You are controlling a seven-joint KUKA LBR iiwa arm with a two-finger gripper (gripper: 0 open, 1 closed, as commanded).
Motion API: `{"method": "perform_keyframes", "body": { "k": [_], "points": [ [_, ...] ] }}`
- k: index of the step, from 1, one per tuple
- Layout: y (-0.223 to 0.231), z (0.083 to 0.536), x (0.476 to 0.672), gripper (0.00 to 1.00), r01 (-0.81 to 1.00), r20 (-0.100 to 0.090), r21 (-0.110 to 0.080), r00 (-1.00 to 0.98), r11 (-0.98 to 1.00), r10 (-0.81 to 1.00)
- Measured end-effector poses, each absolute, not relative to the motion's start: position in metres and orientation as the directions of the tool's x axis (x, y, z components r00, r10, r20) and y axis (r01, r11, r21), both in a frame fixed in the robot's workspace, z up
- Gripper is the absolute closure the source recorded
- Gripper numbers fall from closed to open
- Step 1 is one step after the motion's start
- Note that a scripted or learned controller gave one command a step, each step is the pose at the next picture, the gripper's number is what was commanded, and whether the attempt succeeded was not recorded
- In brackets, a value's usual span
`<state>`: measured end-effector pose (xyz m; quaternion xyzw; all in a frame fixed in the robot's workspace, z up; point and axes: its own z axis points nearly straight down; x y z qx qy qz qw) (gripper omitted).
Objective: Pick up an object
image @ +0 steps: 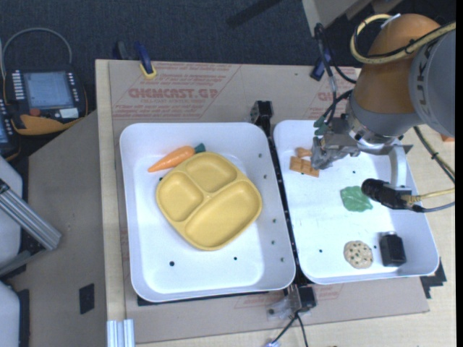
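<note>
Bench (108, 194): brown board top with faint red print near the far edge. Two shallow white bins sit on it side by side, nearly touching. Left bin (141, 215) larger in view, right bin (318, 244) beside it. Blue-and-yellow clamp (147, 65) grips the far edge.

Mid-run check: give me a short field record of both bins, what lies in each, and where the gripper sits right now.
left bin: yellow three-compartment plastic plate; orange toy carrot at the plate's upper left edge
right bin: brown waffle-like toy pieces; green leaf-shaped toy; round chocolate-chip cookie; small black block
gripper: low over the right bin's upper left part, next to the brown pieces
grasp: cannot tell
arm: enters from the right
</note>
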<state>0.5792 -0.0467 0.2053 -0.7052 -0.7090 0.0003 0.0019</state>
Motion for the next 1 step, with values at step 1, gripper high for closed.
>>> {"method": "perform_keyframes", "body": {
  "k": [1],
  "points": [
    [0.0035,0.1992,0.5753,1.0,1.0,0.002,-0.003,-0.006,0.006,1.0]
  ]
}}
